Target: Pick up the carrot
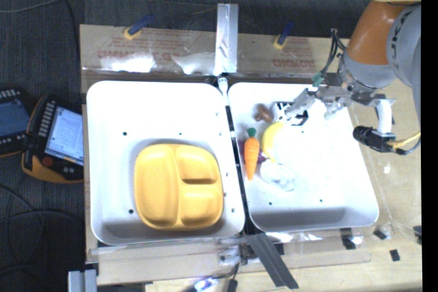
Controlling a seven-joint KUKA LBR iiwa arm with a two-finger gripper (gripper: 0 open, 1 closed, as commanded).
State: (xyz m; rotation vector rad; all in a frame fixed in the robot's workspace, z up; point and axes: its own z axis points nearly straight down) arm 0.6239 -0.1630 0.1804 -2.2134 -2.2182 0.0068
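Note:
The carrot [251, 155], orange with a green top, lies against the left wall of the right bin [342, 195], its tip pointing toward the near side. My gripper [295, 112] hangs over the far middle of the right bin, up and to the right of the carrot and apart from it. It sits just above a yellow fruit [272, 136] that lies right beside the carrot.
A small brown item [262, 110] lies at the far left of the right bin. A clear, whitish object [279, 175] rests just below the yellow fruit. The left bin [109, 113] holds a yellow compartment tray [179, 184]. A pendant [53, 140] lies off the bench's left.

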